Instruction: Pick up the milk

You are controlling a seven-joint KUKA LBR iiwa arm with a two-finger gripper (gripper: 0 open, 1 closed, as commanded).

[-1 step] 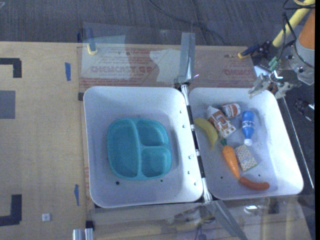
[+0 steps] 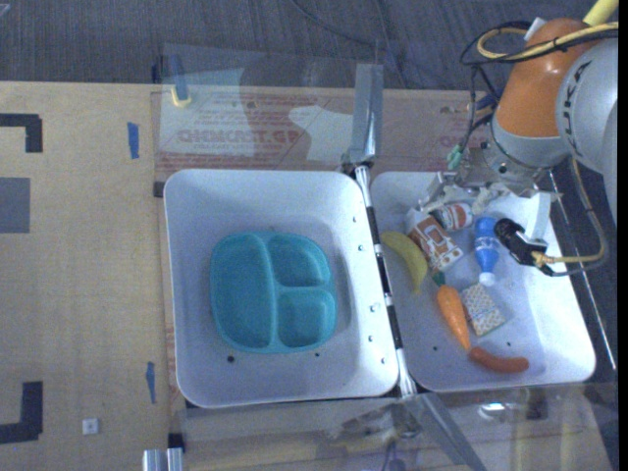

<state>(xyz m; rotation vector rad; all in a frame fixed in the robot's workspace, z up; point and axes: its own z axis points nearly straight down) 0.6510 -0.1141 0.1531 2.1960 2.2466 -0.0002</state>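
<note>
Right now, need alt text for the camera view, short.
The arm's hand hangs over the far end of the right bin, just above a small milk carton lying beside a banana, blue bottle, carrot, sausage and patterned packet. The left bin holds a teal divided plate.

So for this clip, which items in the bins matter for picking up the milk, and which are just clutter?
Belongs to the job:
milk carton, right bin
gripper, just above the carton

Just lying about:
banana
carrot
sausage
blue bottle
patterned packet
teal divided tray, left bin
</note>
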